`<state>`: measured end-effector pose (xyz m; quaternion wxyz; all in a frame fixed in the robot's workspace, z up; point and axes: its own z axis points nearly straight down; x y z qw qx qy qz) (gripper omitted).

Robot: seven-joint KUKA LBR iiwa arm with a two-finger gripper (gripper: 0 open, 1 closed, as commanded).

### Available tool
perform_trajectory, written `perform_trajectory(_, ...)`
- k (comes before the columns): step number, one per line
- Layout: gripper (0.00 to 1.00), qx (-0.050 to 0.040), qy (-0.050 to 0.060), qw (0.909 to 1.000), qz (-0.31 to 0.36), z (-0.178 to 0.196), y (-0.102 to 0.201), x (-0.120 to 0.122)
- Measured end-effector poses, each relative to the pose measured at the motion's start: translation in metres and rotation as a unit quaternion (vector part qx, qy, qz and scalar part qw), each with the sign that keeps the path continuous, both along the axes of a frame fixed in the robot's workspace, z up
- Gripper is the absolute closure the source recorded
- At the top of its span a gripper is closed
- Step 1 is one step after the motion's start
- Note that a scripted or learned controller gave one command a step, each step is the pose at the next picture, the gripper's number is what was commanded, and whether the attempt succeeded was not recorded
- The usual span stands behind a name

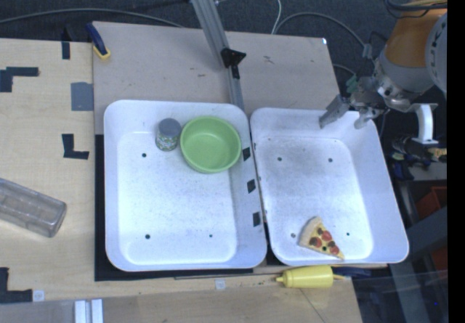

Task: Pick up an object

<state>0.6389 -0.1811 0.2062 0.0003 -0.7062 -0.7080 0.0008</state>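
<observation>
Your likeliest failure from here is a grab that comes up with nothing: the pizza slice toy [320, 236] lies flat on the floor of the right bin [305, 162], so fingers closing from above may scrape over it or pinch only an edge, and it sits near the front wall, which leaves little room for one finger on that side. You also have the rim to watch, since the gripper [344, 117] hangs over the far right corner of that bin, close above the wall, and a steep descent could clip it. The two fingers stand apart with nothing between them (one points toward the bin's middle, the other lies nearer the rim). The pizza slice is well apart from the gripper, toward the camera along the same bin, so you would need a long travel down the bin before any descent. In the left bin [123, 198] the green bowl [211, 144] touches or nearly touches a small grey can [168, 134], and crowding there could make a grasp on either one slip
</observation>
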Motion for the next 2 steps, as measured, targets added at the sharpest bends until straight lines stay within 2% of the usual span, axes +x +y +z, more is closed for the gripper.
perform_trajectory(1, 0.0, -0.0003, 0.0, 1.0, 0.0, 0.0, 0.0, 0.0)
perform_trajectory(2, 0.0, 0.0001, 0.002, 1.0, 0.0, -0.045, -0.003, 0.003)
